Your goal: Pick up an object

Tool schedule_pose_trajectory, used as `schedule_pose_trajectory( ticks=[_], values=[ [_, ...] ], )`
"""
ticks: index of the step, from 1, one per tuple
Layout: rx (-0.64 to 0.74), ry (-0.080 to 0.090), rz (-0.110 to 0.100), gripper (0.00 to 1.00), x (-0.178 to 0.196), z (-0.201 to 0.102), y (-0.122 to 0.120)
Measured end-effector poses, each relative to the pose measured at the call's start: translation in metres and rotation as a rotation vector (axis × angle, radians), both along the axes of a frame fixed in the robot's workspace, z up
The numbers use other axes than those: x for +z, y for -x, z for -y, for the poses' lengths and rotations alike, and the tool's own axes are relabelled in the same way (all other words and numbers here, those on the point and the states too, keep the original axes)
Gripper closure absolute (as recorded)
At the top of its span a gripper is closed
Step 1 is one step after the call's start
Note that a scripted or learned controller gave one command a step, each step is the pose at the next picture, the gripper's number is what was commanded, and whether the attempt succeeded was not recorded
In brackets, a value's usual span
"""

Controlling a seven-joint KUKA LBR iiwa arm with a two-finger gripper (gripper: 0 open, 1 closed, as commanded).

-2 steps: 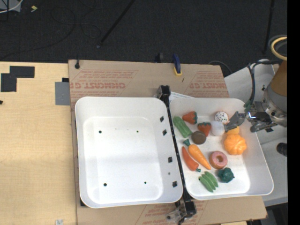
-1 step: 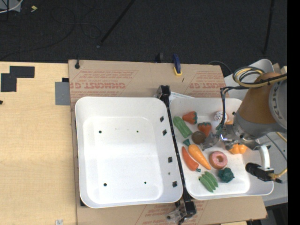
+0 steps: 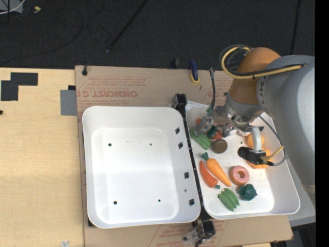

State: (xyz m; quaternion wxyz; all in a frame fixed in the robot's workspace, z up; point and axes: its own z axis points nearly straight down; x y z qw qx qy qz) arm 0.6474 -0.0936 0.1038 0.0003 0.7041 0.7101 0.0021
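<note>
Near the right bin's (image 3: 288,205) rear-left corner, the gripper (image 3: 212,127) sits low among green and red toy pieces (image 3: 205,137); whether its fingers are parted or closed, I cannot tell.

Two shallow white bins stand side by side on a brown cardboard sheet (image 3: 128,89) with red printed letters on it. The left bin (image 3: 97,138) has small dark dots on its floor. Black clips (image 3: 180,101) sit along the seam between it and the right bin (image 3: 288,202). A blue clamp (image 3: 194,71) holds the far edge of the cardboard. The light wooden tabletop (image 3: 36,153) carries black marks (image 3: 18,84) and a grey patch (image 3: 67,101). Behind lies dark carpet (image 3: 128,24) with cables (image 3: 15,1).
</note>
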Motion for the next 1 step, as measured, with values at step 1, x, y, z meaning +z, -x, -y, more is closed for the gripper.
schedule_pose_trajectory(
  ticks=[1],
  values=[
    [-0.001,0.0,0.004,0.0,0.0902,-0.0881,0.0014]
  ],
)
